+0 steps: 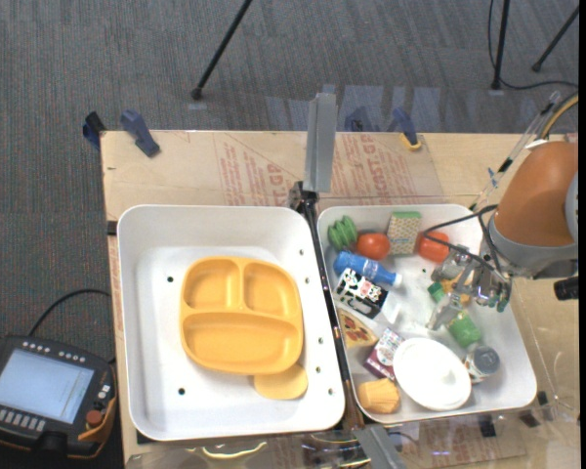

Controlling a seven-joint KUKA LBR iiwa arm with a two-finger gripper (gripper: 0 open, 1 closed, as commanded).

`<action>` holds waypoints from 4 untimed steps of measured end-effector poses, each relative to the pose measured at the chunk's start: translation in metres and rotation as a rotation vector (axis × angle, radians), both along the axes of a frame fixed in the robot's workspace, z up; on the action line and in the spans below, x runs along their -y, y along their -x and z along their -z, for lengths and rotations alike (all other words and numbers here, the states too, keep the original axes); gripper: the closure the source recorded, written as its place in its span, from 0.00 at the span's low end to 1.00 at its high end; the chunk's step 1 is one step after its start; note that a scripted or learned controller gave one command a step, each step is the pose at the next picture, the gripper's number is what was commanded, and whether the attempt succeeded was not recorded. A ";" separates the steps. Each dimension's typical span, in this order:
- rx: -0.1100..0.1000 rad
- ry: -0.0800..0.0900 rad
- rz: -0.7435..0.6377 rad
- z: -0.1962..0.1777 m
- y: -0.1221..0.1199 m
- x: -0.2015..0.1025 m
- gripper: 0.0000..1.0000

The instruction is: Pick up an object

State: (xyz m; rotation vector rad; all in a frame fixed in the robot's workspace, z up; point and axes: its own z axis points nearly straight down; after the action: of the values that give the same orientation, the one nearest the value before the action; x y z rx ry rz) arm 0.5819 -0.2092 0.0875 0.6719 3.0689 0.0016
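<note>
My gripper (456, 299) hangs over the right half of the right bin (520, 355), below the orange band of the arm. Just under and in front of it lies a small green object (464, 329). A red object (433, 247) lies behind it, and a white plate (431, 372) and a small can (484, 362) lie in front. A blue bottle (364, 268) and a black-and-white carton (360, 292) lie to its left. I see nothing held in the gripper.
The right bin also holds a green pepper (342, 233), a tomato (373, 245), a sponge block (403, 231), a pizza slice (356, 328), a purple packet (383, 352) and a bread roll (379, 395). The left bin (142, 262) holds a yellow divided tray (242, 314) and a yellow disc (280, 383).
</note>
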 end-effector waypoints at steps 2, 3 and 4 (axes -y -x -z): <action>-0.001 -0.001 -0.079 0.000 0.001 -0.002 1.00; 0.000 0.000 -0.080 -0.001 0.001 -0.002 0.00; 0.003 -0.001 -0.083 -0.011 0.000 -0.003 1.00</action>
State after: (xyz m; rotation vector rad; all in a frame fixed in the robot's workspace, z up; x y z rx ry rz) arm 0.5822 -0.2058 0.0985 0.5435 3.0914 0.0037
